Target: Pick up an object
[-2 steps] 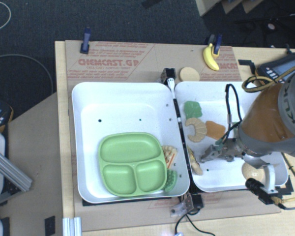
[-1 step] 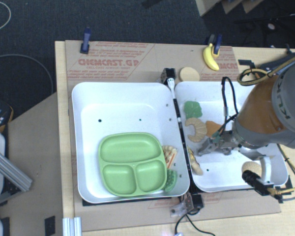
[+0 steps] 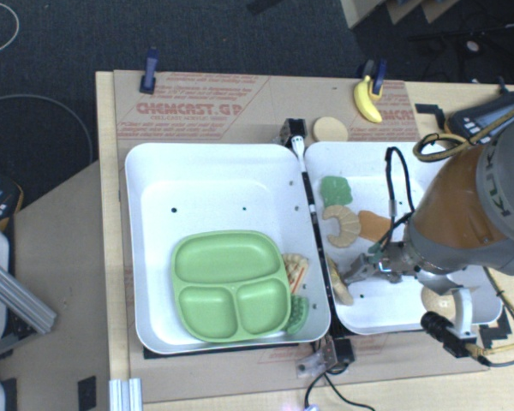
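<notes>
My gripper [image 3: 355, 273] is low in the right bin [image 3: 394, 315], near that bin's left wall, with the grey and orange arm [image 3: 463, 212] reaching in from the right. Just below and left of it lies a small tan piece [image 3: 338, 289]; I cannot see whether the gripper touches it. Farther back in the same bin lie a tan crescent [image 3: 343, 226], an orange piece [image 3: 374, 224] and a green piece [image 3: 335, 188].
The left bin [image 3: 154, 195] holds a green divided plate [image 3: 231, 285], with small tan sticks [image 3: 295, 269] and a green bit [image 3: 297, 313] at its right side. A banana [image 3: 367, 101] and a round wooden disc [image 3: 330, 129] lie on the bench behind the bins.
</notes>
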{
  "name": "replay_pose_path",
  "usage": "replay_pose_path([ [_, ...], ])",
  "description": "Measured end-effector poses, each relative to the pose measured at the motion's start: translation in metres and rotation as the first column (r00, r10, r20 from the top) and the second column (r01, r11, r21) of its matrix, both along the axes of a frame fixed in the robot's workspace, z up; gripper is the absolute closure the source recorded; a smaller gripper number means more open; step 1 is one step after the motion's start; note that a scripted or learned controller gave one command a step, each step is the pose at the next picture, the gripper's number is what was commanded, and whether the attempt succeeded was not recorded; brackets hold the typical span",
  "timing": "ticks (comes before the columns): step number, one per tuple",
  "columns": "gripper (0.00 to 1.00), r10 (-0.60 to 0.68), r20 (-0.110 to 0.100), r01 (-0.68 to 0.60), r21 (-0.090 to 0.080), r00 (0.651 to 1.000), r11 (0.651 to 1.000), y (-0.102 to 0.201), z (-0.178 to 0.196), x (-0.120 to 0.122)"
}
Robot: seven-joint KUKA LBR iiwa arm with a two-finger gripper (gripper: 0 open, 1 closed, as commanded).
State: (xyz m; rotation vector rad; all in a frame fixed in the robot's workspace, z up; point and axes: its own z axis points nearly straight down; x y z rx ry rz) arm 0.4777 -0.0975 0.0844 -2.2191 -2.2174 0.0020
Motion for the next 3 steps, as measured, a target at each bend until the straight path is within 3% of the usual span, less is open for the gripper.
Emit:
replay_pose_path([
  [1, 1.00, 0.000, 0.005, 0.000, -0.002, 1.000, 1.000, -0.001, 0.011, 0.002],
  [2, 1.00, 0.009, 0.013, -0.008, -0.001, 1.000, 1.000, 0.060, 0.105, 0.003],
  [3, 1.00, 0.008, 0.009, -0.008, 0.000, 1.000, 1.000, 0.115, 0.143, 0.002],
])
